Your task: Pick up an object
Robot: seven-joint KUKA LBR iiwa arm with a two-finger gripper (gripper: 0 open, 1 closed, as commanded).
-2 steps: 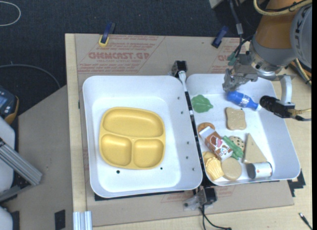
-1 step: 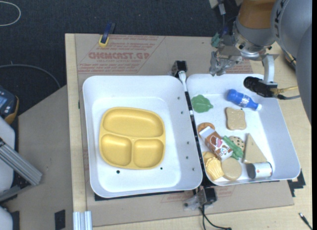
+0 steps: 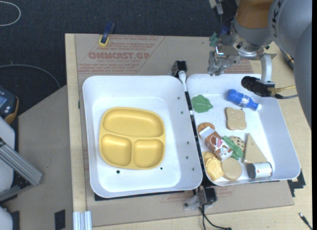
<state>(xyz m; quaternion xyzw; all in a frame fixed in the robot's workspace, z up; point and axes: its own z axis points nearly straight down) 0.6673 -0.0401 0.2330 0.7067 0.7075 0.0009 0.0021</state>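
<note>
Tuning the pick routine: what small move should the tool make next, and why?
Probably move down and slightly into the right bin: the tool hangs over that bin's far rim holding nothing, and the green leaf lies nearest, apart from the clustered items.

Yellow three-compartment tray [image 3: 132, 137] in the left bin [image 3: 94, 125]; blue-and-yellow clamp [image 3: 105, 35] on the brown board [image 3: 74, 70].

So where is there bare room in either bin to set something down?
Left bin: bare floor around the yellow tray, widest behind it. Right bin: a patch between leaf and bottle; the front is crowded with food items.
</note>
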